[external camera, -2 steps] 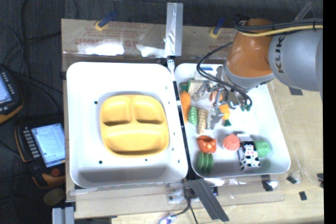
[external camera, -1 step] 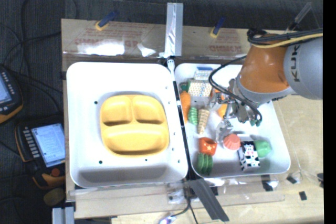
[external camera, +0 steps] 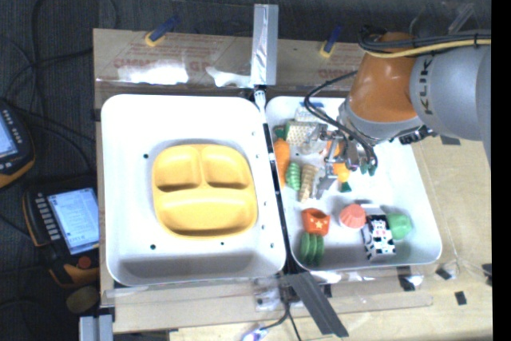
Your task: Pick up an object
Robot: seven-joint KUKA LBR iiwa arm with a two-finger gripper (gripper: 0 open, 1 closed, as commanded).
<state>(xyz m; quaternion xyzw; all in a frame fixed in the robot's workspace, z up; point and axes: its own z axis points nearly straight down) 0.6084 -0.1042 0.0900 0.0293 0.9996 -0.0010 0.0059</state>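
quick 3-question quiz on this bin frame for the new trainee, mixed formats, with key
1. True or false: the yellow tray lies in the left bin.
2. Multiple choice: what lies right next to the black-and-white toy in the right bin? A) a blue cup B) a green round toy C) a red spoon
3. Fill in: the gripper hangs over the ___ bin, near the orange carrot toy.

Key: 1 true. 2 B. 3 right.
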